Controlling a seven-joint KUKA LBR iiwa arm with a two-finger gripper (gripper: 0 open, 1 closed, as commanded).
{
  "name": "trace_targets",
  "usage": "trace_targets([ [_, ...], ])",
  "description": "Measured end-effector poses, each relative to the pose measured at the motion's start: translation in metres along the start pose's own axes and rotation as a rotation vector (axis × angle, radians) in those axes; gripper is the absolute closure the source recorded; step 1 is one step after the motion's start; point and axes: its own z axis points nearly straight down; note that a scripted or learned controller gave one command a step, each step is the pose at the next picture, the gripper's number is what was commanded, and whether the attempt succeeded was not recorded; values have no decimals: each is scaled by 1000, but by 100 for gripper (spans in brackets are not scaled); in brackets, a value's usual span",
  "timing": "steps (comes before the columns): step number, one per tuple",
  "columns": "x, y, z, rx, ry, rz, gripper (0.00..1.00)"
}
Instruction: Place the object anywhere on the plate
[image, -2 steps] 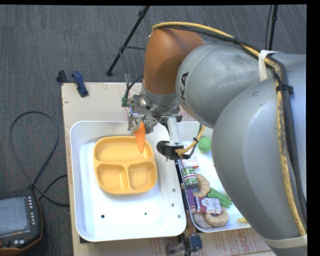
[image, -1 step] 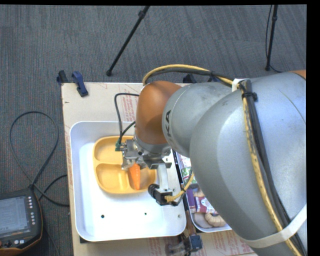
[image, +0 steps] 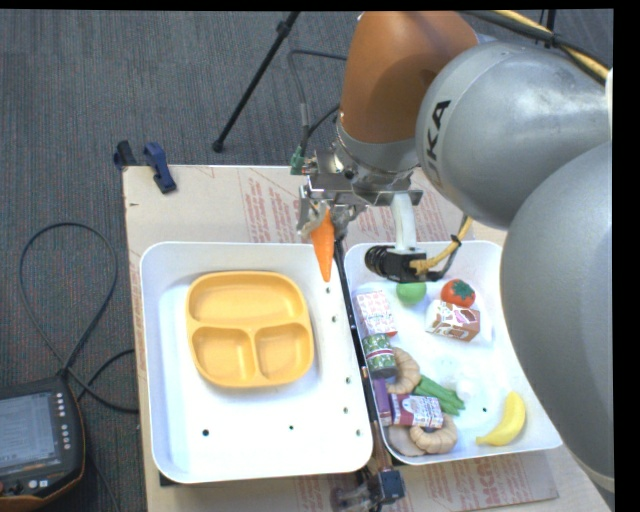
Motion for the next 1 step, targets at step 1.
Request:
trace_targets([
  [1,-72,-88,69,12,-1,2,100],
])
